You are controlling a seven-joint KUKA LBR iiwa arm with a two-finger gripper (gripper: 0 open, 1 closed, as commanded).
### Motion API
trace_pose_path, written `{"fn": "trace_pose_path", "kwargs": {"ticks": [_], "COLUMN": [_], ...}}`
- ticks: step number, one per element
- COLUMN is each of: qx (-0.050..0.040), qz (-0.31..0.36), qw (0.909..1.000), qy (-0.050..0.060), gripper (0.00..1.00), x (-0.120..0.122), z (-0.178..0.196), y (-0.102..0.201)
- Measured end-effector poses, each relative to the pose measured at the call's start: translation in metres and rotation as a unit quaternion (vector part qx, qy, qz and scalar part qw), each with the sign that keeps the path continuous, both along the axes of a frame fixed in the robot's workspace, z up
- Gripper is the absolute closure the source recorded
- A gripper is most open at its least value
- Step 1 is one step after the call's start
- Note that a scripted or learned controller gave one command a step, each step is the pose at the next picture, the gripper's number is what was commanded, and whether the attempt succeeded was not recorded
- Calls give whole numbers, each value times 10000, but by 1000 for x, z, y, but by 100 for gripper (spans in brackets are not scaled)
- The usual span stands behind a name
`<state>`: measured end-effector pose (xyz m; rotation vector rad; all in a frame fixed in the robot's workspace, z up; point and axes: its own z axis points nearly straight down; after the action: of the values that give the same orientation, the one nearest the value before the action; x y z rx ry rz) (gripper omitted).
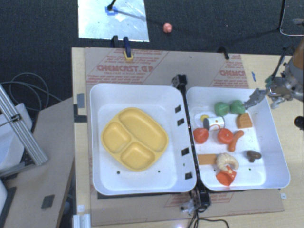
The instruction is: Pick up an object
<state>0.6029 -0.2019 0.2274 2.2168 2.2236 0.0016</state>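
The gripper (255,98) hangs over the right bin's (270,141) far right part, just right of two green pieces (229,108); whether it is open or closed cannot be told. A yellow tray (135,138) lies in the left bin (102,103).

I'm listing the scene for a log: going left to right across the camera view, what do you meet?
Yellow divided plate → red tomato → orange block → brown piece → gripper.
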Motion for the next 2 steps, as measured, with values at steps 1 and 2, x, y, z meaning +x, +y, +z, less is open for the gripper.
{"fn": "trace_pose_path", "kwargs": {"ticks": [1,2], "qx": [2,-6], "qz": [-15,-6], "qw": [10000,10000], "qy": [12,-19], "gripper": [0,100], "x": [-22,-19], "z": [-148,-131], "y": [-4,-5]}}
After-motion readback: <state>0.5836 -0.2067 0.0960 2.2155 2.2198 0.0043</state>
